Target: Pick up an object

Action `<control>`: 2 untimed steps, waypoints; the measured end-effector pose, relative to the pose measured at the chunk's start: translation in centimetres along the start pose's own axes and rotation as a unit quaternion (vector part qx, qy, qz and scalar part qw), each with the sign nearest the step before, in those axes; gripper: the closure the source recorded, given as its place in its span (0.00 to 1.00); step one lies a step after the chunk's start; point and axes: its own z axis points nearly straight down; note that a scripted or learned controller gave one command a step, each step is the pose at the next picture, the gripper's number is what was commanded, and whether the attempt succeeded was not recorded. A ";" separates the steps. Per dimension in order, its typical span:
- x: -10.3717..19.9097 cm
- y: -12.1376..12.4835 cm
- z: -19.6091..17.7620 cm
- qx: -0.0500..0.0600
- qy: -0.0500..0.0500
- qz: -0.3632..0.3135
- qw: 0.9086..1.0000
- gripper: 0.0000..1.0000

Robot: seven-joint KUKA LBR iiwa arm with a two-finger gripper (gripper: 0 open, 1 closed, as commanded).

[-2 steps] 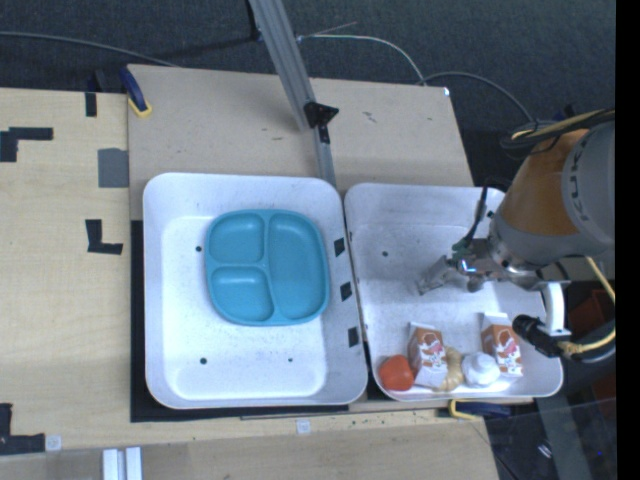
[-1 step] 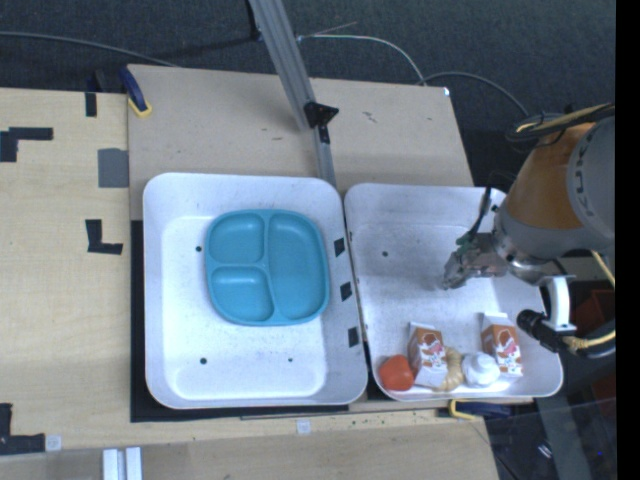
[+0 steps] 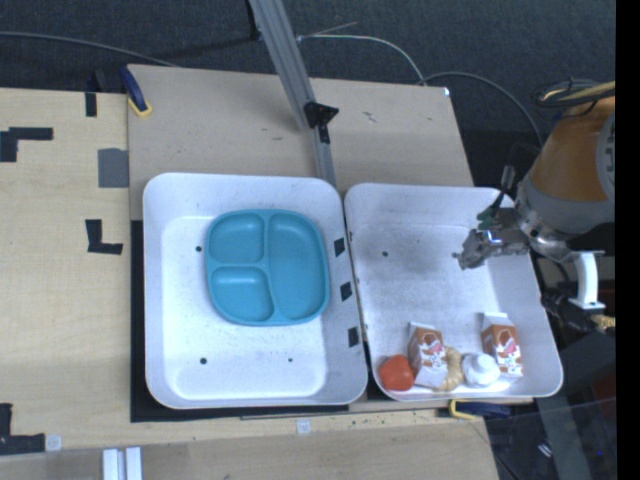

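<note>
Crowded along the right bin's near edge sit a red ball, two cartons and a cap; gripper hovers above, jaw state unclear. Tight packing risks a glancing grasp.

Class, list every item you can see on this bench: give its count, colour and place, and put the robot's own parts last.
Bins: 2, white, side by side on the bench; left bin, right bin.
Divided plate: 1, light blue, in the left bin.
Ball: 1, red-orange, near edge of the right bin.
Small cartons: 2, white and red-brown, near edge of the right bin.
White piece: 1, between the cartons; too small to name.
Metal pole: 1, grey, behind the bins.
Arm: 1, grey with orange band, from the right.
Gripper: 1, dark, above the right bin.
</note>
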 end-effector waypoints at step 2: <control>5.9 2.4 -3.2 0.003 0.002 -0.003 1.000 1.00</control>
